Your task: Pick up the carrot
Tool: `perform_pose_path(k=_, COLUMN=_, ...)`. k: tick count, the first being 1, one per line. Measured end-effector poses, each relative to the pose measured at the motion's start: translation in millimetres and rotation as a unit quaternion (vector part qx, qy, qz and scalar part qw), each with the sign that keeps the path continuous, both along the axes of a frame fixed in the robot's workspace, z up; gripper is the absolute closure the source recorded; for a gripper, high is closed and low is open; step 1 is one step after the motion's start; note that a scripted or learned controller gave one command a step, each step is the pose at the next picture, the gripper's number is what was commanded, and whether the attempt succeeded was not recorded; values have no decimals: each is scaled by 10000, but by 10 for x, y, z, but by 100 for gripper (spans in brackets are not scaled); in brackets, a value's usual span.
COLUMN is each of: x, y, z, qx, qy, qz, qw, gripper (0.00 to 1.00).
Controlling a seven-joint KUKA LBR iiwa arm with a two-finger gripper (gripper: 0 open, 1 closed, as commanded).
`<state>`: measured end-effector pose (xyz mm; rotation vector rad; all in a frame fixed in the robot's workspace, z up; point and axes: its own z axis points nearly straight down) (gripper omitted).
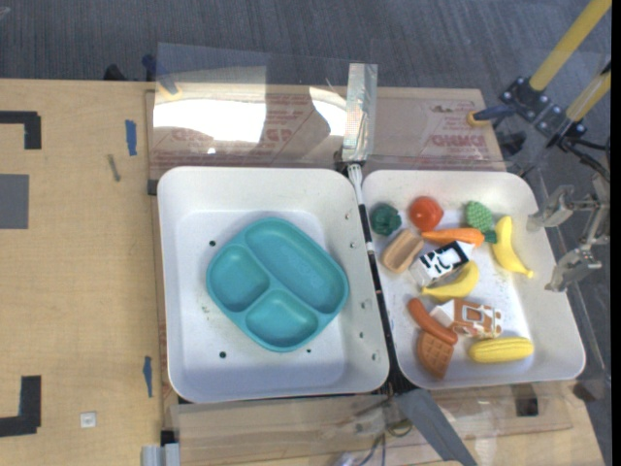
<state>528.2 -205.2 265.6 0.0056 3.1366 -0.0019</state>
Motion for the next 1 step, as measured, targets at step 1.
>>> perform_pose_path(k=1, x=-456, y=343, z=-1395, qx=-9, qy=-28, qz=276, qw=9996, gripper=0)
